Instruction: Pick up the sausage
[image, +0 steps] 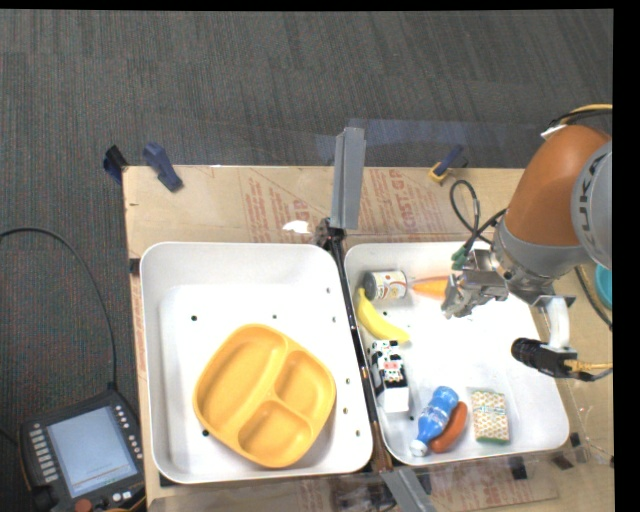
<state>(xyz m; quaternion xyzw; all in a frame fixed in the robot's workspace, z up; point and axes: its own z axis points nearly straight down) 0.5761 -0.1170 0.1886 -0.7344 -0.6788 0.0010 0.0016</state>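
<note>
Sausage (452, 426) is lying by the bin's near edge; my gripper (462, 301) is hovering well apart, grip state unclear.

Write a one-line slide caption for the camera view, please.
Gripper hovers over the right bin; the sausage lies near its front edge beside a blue bottle.

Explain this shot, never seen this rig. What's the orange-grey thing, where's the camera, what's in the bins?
One fixed camera looks down at a slant on a bench with two white bins. The orange-grey thing is a robot arm reaching in from the right; its gripper hangs over the right bin and holds nothing that I can see. That bin has a sausage beside a blue bottle, a banana, a can, a carrot, a sponge-like pad and a small carton. The left bin holds a yellow divided tray.
</note>
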